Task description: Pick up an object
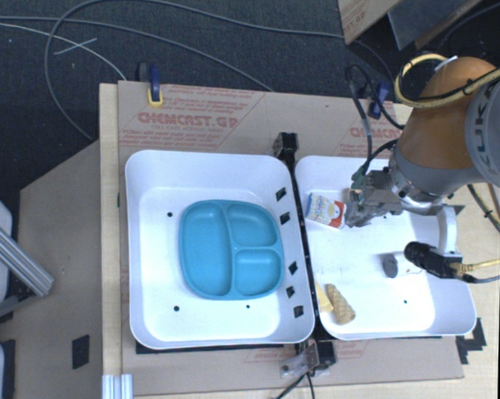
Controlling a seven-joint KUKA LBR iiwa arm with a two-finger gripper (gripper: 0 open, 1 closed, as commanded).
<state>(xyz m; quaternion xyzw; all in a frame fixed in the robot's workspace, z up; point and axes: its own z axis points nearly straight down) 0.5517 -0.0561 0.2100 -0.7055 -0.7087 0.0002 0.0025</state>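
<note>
Nearest us, a tan, lumpy bread-like piece (339, 303) lay at the front of the right white bin (442, 320). Beyond it we saw a small grey stone-like object (390, 265), then a white-and-red packet (324, 209) beside the end effector (358, 213), whose grip we could not tell. A blue, three-part plastic plate (230, 249) occupied the left white bin (150, 256).

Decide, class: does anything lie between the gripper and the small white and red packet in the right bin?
Nothing visible does. The gripper sits right beside the packet, at its right edge, in the right bin.
</note>
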